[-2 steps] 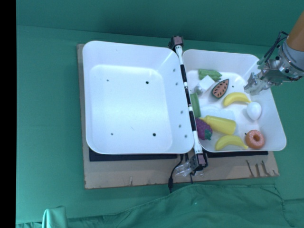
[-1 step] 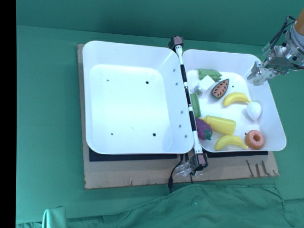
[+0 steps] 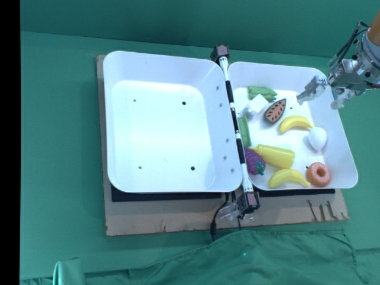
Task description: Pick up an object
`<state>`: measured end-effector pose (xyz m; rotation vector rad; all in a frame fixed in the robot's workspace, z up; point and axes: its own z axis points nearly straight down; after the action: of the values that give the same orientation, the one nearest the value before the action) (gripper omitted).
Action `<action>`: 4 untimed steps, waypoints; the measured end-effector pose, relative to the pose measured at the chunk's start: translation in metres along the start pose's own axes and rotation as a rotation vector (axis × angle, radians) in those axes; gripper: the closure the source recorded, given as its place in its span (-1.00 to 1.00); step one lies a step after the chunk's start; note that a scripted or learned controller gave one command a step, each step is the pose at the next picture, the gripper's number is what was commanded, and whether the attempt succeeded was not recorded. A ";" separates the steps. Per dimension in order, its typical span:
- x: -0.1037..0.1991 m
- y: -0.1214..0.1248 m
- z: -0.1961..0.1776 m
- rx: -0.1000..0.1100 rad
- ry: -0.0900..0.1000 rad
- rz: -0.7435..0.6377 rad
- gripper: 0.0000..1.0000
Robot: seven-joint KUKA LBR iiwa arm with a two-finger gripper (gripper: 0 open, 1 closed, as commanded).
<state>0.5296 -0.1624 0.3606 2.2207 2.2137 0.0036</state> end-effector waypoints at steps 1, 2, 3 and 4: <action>-0.001 0.001 -0.013 -0.008 -0.003 0.003 1.00; -0.001 0.001 -0.013 -0.006 -0.003 0.003 -1.00; -0.024 0.032 0.078 0.010 0.001 0.002 -1.00; -0.024 0.032 0.073 0.003 0.000 0.001 -1.00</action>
<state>0.5619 -0.1862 0.2882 2.2233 2.2137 0.0010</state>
